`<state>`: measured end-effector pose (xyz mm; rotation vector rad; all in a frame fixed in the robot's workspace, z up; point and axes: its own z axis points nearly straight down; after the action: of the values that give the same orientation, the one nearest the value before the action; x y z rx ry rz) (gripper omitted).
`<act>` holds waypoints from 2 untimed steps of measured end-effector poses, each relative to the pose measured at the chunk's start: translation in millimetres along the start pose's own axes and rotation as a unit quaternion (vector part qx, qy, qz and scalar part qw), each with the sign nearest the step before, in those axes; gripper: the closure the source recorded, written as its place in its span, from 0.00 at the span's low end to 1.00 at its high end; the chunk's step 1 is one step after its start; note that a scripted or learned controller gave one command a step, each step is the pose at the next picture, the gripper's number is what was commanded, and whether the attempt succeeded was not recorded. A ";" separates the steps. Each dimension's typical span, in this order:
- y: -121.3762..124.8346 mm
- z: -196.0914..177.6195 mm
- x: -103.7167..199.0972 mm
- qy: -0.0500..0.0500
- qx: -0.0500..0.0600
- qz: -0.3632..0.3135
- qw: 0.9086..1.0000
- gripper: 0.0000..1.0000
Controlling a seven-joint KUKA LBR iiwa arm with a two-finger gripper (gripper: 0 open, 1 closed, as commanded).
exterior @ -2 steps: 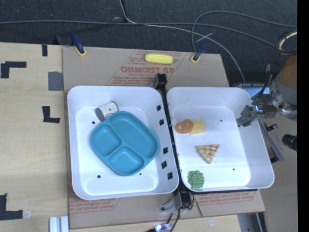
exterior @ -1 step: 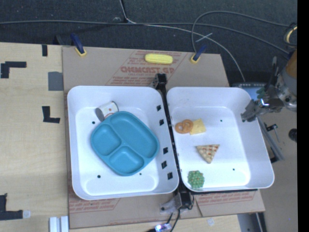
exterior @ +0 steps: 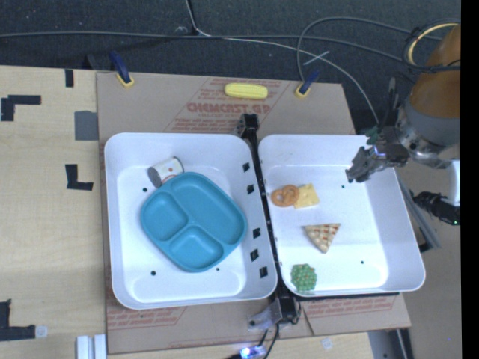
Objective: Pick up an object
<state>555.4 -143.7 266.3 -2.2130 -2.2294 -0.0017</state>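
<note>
While the gripper (exterior: 358, 170) hangs at the right bin's (exterior: 389, 223) upper right, holding nothing, its spread too blurred to tell, it should, I judge, centre over the wedge (exterior: 322, 235) at mid-bin before descending, clear of the cracker (exterior: 306, 196).

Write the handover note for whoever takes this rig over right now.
Gripper: over the upper right part of the right bin, nothing visibly between its fingers.
Right bin holds a pretzel touching a yellow cracker, a waffle wedge and a green cluster.
Left bin holds a blue divided tray and a small cup on its side.
Yellow piece lies on the cardboard behind the bins.
Done: no pick yet. Left: grasp and lift one object.
</note>
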 end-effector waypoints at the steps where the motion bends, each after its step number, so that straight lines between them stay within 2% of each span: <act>1: 12.7 17.4 53.8 0.000 0.002 0.001 1.000 1.00; 2: 16.3 32.4 106.4 0.000 0.002 0.001 1.000 1.00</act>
<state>570.9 -37.1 234.0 -2.2135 -2.2256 0.0019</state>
